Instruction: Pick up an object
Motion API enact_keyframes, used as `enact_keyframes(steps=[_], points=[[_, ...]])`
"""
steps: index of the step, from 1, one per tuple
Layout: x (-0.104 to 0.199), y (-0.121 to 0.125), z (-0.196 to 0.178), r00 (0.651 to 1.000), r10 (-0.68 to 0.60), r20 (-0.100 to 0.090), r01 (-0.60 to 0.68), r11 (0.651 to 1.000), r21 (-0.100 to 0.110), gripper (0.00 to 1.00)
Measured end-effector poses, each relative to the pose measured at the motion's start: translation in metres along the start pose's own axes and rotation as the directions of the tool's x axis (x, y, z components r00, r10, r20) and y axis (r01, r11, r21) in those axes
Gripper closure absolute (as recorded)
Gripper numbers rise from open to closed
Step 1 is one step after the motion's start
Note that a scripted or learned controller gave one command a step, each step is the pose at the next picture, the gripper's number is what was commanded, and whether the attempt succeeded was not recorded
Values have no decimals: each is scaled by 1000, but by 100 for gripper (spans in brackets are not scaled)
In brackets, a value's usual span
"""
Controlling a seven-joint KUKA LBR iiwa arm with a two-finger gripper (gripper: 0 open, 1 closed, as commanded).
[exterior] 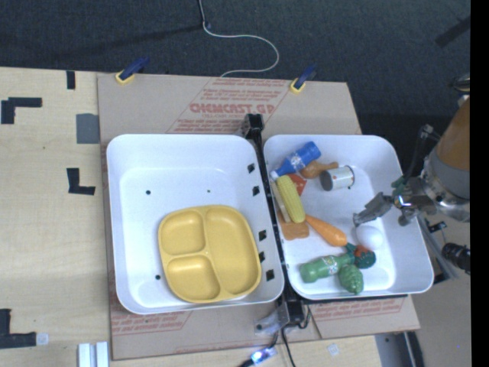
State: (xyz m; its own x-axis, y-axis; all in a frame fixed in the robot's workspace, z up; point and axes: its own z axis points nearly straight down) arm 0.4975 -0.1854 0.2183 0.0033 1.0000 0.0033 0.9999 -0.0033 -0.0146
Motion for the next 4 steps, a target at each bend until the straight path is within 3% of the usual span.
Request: enact_keyframes(steps=[1,2,3,4], points=[[0,3,-7,1000,-4,3,4,1000,-12,0],[6,12,47,1000,-5,2,5,1000,-8,0],[-6,13,98,1000,-2,10,2,1000,-17,0],[-4,15,135,1000,-6,3,7,1000,-15,0]])
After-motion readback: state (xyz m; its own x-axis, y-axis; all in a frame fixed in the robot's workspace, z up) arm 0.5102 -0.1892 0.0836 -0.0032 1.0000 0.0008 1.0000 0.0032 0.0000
